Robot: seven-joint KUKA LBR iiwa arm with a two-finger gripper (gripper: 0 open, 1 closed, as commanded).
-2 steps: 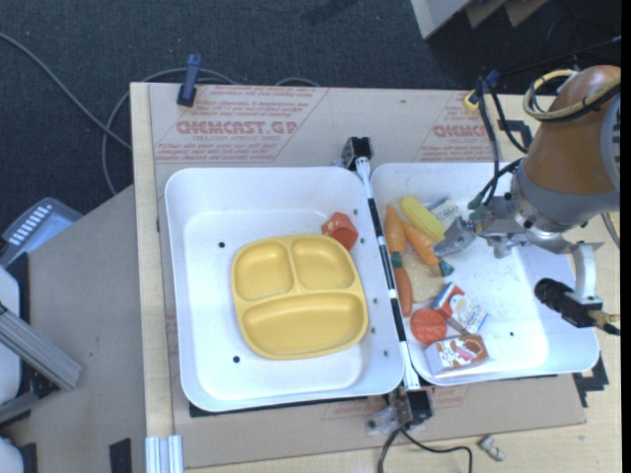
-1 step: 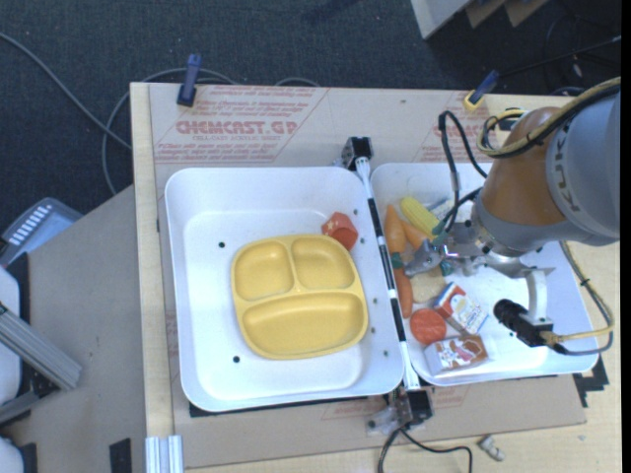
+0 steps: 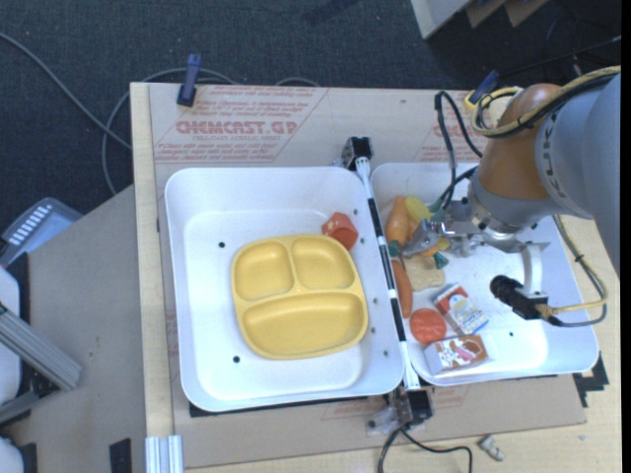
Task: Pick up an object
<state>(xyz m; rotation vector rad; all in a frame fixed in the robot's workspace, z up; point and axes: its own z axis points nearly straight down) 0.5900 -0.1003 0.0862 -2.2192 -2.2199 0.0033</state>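
Flanking bins (image 3: 197,264): two, white.

One fixed camera looks down at a slant on my two shallow white plastic bins (image 3: 187,264), set well above my gripper (image 3: 434,239), which enters from its right.

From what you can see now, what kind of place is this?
Probably a robotics lab test bench, not a kitchen. Two white bins sit on a board, the left one holding a yellow divided plate, the right one toy food. A grey robot arm reaches in, and cables trail over dark carpet.
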